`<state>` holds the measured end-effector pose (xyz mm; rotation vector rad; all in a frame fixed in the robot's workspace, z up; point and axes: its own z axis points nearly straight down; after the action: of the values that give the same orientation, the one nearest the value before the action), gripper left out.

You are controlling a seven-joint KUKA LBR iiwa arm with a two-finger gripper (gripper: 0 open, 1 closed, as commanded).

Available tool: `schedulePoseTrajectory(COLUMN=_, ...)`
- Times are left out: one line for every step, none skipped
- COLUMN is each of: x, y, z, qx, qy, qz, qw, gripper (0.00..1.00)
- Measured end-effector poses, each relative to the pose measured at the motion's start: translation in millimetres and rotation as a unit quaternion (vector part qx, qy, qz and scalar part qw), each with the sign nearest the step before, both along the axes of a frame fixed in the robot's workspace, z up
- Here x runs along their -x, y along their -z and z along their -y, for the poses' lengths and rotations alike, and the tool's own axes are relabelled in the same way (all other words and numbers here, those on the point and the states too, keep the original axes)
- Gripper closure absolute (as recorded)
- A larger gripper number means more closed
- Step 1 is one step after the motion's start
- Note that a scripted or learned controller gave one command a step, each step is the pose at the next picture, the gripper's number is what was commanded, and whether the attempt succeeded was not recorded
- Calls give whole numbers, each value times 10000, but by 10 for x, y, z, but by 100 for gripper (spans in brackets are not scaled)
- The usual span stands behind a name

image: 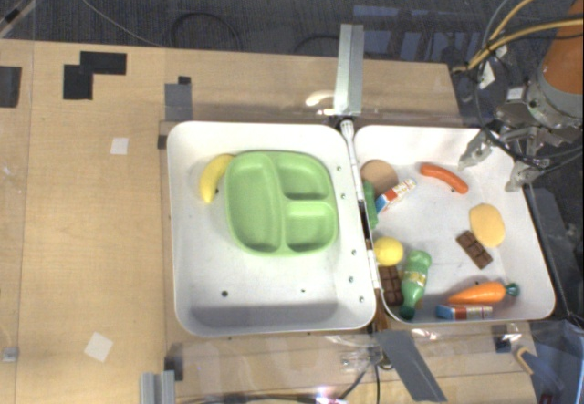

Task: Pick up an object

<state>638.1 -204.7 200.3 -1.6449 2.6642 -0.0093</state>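
1. Two shallow white bins sit side by side on a wooden bench, seen from above. The right bin (538, 302) is the landmark for everything below.
2. Inside the right bin lie many small toy foods: a sausage (443, 177) near its far wall, a yellow potato-like piece (488, 223) toward the arm's side, a chocolate bar (474, 249) just beside that piece, a carrot (482, 293) along the near wall, a green bottle (414, 278) and a lemon (389, 252) by the wall it shares with the other bin.
3. The other bin holds a green divided tray (278, 200) with a banana (213, 177) touching it.
4. The gripper (500, 159) hangs over the right bin's far corner on the arm's side, its two fingers spread apart with nothing between them.
5. Judgement: no object is picked yet. The sausage or the yellow piece is closest and lies apart from neighbours; descending squarely over one, fingers straddling its narrow width, would likely avoid nudging other items.
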Motion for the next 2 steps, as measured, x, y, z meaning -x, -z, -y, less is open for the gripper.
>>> schedulePoseTrajectory(x=-284, y=1101, z=-57, qx=-24, qy=-398, qz=-50, qw=9992, gripper=0)
schedulePoseTrajectory(x=329, y=1108, z=-87, qx=9, qy=-792, qz=-5, qw=9969, gripper=0)
